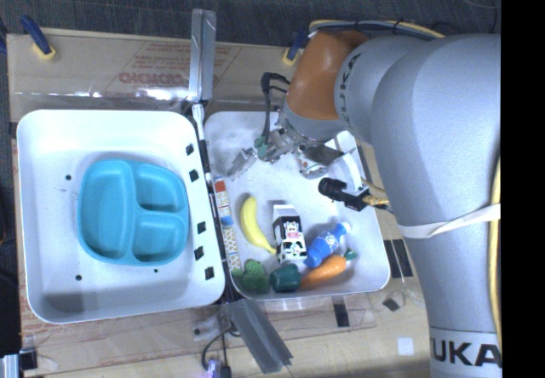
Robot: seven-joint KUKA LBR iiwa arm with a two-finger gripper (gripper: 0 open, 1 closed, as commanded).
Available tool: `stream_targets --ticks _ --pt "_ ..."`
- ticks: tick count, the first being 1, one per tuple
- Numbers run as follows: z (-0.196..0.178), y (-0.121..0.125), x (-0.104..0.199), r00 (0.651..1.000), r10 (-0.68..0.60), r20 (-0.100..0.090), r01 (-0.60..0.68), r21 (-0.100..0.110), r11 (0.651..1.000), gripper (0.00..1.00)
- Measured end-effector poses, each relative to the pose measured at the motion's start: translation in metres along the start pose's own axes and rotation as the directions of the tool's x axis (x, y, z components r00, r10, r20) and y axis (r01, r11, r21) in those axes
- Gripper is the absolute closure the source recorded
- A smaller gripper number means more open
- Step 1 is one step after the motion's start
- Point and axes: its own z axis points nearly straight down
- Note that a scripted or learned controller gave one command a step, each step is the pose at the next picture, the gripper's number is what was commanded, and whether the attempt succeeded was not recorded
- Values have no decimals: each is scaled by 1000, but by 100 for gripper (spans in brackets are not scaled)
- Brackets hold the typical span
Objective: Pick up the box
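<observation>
The box (289, 235) is a small white carton with black cow patches. It lies in the lower middle of the right bin (375, 261), between a banana (253, 223) and a blue bottle (325, 246). My gripper (252, 157) hangs low over the upper left part of the same bin. It is well above the box in the view and apart from it, with nothing seen in its grasp. The grey arm with its orange band (319, 78) covers the bin's upper right part.
An orange carrot (325, 270) and two green items (254, 276) (286, 278) lie along the right bin's near wall. The left bin (43, 155) holds a blue divided plate (132, 210). A raised divider (209, 197) separates the bins.
</observation>
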Motion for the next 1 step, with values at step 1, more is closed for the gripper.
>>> stream_targets --ticks 1 --pt "2 -47 20 989 148 -3 -148 5 989 0"
